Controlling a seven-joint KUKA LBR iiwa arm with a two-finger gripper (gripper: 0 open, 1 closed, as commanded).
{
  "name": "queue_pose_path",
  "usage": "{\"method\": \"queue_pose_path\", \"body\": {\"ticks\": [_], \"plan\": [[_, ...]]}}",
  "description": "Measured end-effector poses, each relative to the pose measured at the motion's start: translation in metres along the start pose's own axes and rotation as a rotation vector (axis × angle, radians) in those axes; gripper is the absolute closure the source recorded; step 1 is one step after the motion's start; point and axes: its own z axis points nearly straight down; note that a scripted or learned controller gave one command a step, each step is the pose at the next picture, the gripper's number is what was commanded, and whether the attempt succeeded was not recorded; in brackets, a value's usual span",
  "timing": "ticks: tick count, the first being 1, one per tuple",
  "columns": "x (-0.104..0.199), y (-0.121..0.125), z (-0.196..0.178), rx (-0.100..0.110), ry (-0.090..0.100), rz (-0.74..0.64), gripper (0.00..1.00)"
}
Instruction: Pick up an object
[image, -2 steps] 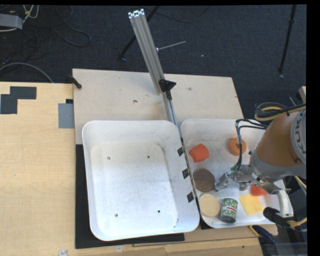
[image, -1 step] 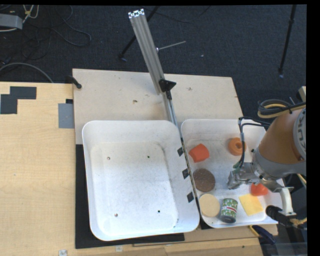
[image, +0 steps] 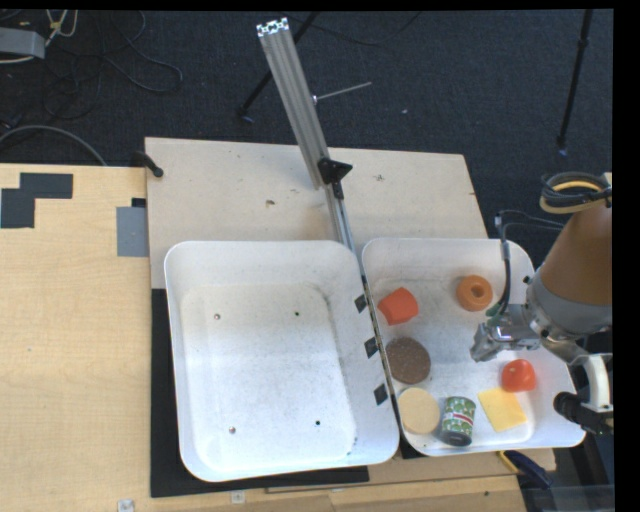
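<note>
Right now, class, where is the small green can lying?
The green can lies in the right bin, near its front edge, between the tan disc and the yellow block.

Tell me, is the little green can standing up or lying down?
Lying down. The green can rests on its side in the right bin, its round end facing the camera, between a tan disc and a yellow block.

The grey arm (image: 585, 270) with its orange band reaches in from the right, wrist angled down and to the left, the metallic gripper (image: 492, 340) held low; its tip appears blurred from above.
</note>
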Motion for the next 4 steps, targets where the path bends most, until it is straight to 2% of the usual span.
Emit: {"method": "queue_pose_path", "body": {"ticks": [2,3,4], "plan": [[-0.005,-0.001,-0.071,0.001,0.0,-0.004,1.0],[0.058,0.0,-0.069,0.005,0.004,-0.009,1.0],[0.102,-0.001,-0.067,0.006,0.003,-0.007,1.0]]}}
